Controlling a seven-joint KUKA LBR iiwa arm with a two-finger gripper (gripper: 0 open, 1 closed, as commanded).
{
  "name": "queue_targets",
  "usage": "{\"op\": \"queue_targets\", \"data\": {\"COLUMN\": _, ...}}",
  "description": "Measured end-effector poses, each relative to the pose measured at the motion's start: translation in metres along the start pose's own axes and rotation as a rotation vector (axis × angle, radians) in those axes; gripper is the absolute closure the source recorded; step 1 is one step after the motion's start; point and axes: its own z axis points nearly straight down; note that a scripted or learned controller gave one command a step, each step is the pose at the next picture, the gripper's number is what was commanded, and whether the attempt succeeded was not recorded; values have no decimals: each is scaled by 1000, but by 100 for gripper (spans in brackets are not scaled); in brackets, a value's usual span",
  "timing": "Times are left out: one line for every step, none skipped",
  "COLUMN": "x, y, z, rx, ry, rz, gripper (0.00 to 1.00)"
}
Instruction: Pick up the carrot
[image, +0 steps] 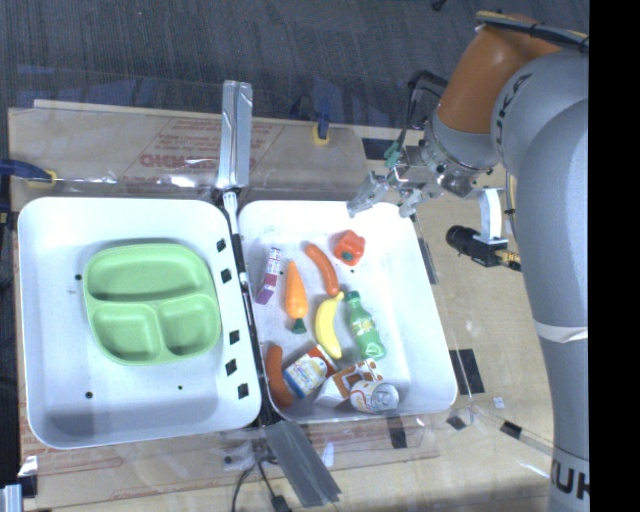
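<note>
Two shallow white bins are shown side by side on the desk (480, 300). In the left bin (50, 300) a pale green plastic tray with three compartments (153, 301) is seen lying flat. The right bin (425, 330) is seen to hold a cluster of toy groceries. The small orange carrot with a green stub (295, 292) lies in the left-centre part of this bin, its green end toward the near side; a purple and white tube (269, 276) lies just beside it on the left, and a slim orange-red sausage (321, 269) lies near it on the right. A yellow banana (329, 326) and a green bottle (364, 327) are placed next to each other below the sausage, and a red pepper with a green stalk (348, 246) sits toward the far right corner. A blue and white packet (305, 375) and a round white tin (382, 398) lie near the front wall. The two-finger gripper (385, 198) of the grey arm with the orange band (500, 90) is seen above the far rim of the right bin, well apart from the carrot; its fingers are spread apart and nothing is held between them.
</note>
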Motion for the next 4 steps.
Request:
{"op": "queue_targets", "data": {"x": 64, "y": -64, "z": 133, "rx": 0, "ry": 0, "rz": -236, "gripper": 0}}
{"op": "queue_targets", "data": {"x": 79, "y": -139, "z": 139, "rx": 2, "ry": 2, "rz": 87, "gripper": 0}}
{"op": "queue_targets", "data": {"x": 85, "y": -87, "z": 138, "rx": 1, "ry": 2, "rz": 645, "gripper": 0}}
{"op": "queue_targets", "data": {"x": -13, "y": -50, "z": 46, "rx": 0, "ry": 2, "rz": 827, "gripper": 0}}
